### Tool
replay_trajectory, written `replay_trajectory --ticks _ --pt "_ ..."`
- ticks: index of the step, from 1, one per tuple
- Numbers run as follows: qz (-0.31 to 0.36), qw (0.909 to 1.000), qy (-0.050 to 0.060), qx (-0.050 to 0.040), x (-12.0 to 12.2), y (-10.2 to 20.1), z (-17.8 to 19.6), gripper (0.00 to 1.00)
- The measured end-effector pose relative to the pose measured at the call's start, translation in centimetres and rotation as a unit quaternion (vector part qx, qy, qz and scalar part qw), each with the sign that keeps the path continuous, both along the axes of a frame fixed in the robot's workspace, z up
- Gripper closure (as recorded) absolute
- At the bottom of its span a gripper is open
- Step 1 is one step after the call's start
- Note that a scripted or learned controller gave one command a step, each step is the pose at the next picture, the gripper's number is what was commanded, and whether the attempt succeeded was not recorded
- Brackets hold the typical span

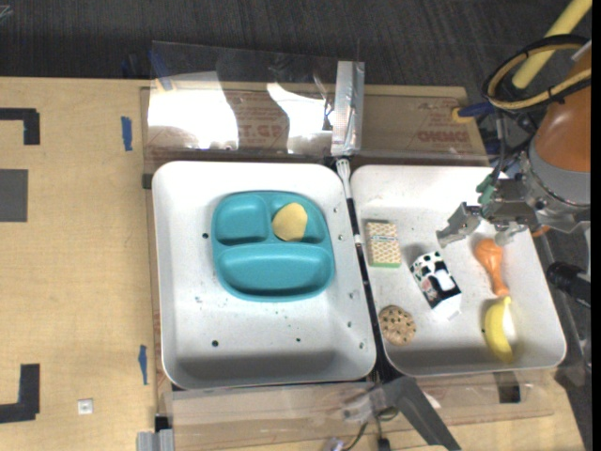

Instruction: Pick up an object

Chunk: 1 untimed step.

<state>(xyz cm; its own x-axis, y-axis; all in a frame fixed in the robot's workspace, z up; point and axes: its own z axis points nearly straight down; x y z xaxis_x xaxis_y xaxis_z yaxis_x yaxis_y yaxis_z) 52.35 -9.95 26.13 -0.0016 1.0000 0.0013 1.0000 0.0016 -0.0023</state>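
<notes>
My gripper (pixel 485 230) hangs over the upper right part of the right bin (pixel 413 191), its fingers (pixel 457 225) spread open with nothing between them. An orange carrot (pixel 490 261) lies just below it, its top end close to the fingertips. A yellow banana (pixel 499 328) lies near the bin's lower right corner. A black-and-white carton (pixel 435 279) lies in the middle, a beige-and-green packet (pixel 381 242) to the left, and a round cookie (pixel 397 324) at the lower left.
The left bin (pixel 178 280) holds a teal divided plate (pixel 272 266) with a yellow round fruit (pixel 289 221) in its upper right compartment. A clear plastic panel (pixel 282 101) stands behind the bins. Yellow and black cables (pixel 535 64) loop above the arm at the right.
</notes>
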Motion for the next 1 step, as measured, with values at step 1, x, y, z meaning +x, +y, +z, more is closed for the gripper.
replay_trajectory --ticks 1 --pt "0.000 1.0000 0.000 0.0000 0.00 0.00 0.00 0.00"
